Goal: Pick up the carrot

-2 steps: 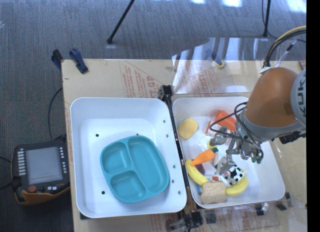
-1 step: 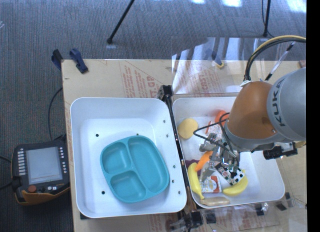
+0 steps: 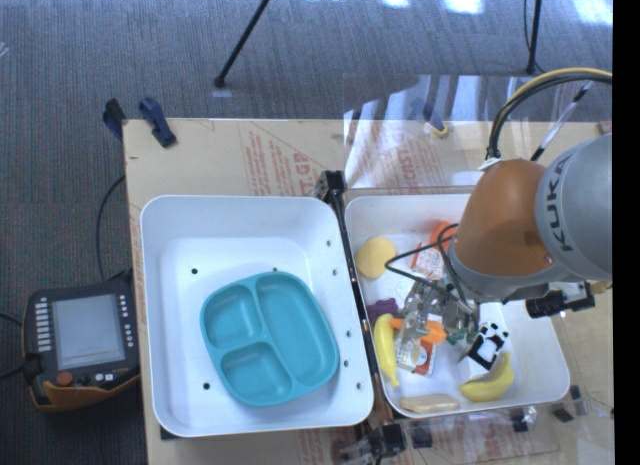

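The carrot [image 3: 432, 334] shows as an orange shape in the middle of the right bin [image 3: 555, 373], partly hidden by the gripper. My gripper [image 3: 432, 315] is down inside that bin, right over the carrot, among several toy foods. The orange wrist band and grey arm cover the bin's upper right. Whether the carrot is held cannot be made out.
Crowding the gripper are a yellow banana [image 3: 384, 349], a purple item [image 3: 382, 308], a lemon [image 3: 376, 256], a black-and-white toy [image 3: 489, 343], a second banana [image 3: 490, 382] and a beige piece [image 3: 428, 404]. Another orange item [image 3: 441, 230] lies further back. The left bin [image 3: 170, 243] holds a teal divided plate [image 3: 268, 338].
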`<state>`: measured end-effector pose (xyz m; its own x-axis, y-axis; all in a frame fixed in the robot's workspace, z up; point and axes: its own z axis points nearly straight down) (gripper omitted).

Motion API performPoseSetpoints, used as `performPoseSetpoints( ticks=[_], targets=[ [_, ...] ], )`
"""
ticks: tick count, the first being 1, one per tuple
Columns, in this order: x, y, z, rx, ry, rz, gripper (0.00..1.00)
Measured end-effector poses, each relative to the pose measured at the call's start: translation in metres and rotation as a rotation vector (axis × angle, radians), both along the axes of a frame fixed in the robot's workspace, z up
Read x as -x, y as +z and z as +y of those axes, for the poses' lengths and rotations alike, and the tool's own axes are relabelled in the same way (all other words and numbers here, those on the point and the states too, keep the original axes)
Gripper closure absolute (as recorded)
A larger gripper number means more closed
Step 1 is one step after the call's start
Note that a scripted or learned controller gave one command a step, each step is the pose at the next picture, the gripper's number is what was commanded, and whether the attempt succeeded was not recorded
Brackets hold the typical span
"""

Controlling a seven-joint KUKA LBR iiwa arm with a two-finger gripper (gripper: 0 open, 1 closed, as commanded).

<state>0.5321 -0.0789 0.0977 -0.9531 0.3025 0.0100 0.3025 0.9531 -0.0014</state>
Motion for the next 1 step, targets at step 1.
performPoseSetpoints(
  ticks=[1],
  targets=[
    [0.0376,0.0409,-0.0061,0.002,-0.250,-0.001,1.00]
  ],
)
